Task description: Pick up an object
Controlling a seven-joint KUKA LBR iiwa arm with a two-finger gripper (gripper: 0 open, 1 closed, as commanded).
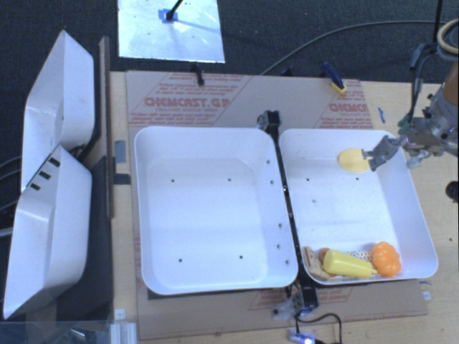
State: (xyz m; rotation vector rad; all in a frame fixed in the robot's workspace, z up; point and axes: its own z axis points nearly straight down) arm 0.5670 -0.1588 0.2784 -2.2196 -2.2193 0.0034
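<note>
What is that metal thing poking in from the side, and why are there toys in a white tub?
That metal thing is a robot arm, and at its end is a gripper, a sort of two-finger hand. A computer program moves it. Its job is to pick up one object.

The picture comes from a camera fixed above the bench, looking down at a slant.

On the bench sit two shallow white tubs, the left bin and the right bin. In the right bin, a pale yellow round toy lies near the far wall, right beside the gripper. In the near corner sit a yellow tube-shaped toy, an orange round toy and something that looks like a cracker.

I cannot tell if the gripper is holding anything yet.
</note>
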